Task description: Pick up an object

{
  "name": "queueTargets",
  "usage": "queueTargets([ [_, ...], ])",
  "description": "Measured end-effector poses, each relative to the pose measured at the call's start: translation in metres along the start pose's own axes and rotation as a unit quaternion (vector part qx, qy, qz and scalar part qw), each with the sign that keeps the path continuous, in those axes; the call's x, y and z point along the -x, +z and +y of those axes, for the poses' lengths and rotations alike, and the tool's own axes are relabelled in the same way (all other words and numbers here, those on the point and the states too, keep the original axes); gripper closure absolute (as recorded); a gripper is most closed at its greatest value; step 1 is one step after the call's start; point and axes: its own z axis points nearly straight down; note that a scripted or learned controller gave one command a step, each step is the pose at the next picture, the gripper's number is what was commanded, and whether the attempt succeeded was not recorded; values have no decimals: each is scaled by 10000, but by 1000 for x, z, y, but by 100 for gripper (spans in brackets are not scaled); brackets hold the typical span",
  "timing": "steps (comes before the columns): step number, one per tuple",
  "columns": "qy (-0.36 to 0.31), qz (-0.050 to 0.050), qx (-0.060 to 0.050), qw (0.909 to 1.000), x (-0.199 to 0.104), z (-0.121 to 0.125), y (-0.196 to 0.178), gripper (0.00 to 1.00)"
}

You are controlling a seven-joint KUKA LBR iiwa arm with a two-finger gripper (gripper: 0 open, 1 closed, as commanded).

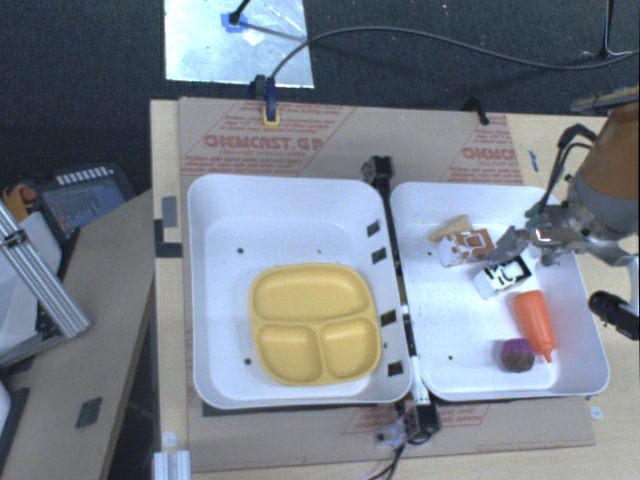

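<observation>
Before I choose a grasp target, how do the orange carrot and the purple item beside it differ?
The orange carrot is long and tapered, while the purple item is small and roundish. The carrot is bright orange; the purple item is dark with a brownish underside. The carrot lies nearer the gripper; the purple item sits closer to the bin's near wall. Both rest in the right bin.

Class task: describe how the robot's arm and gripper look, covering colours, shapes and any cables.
The arm has a rounded orange-tan band above a grey wrist section. A thin dark cable loops along its left side near the top. The gripper is a compact assembly of grey and black metal parts, with a small bright spot near its middle.
</observation>
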Motion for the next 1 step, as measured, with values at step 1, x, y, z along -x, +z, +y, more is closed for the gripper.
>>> queueTargets([
  [1, 2, 7, -14, 10000, -8, -3, 60, 0],
])
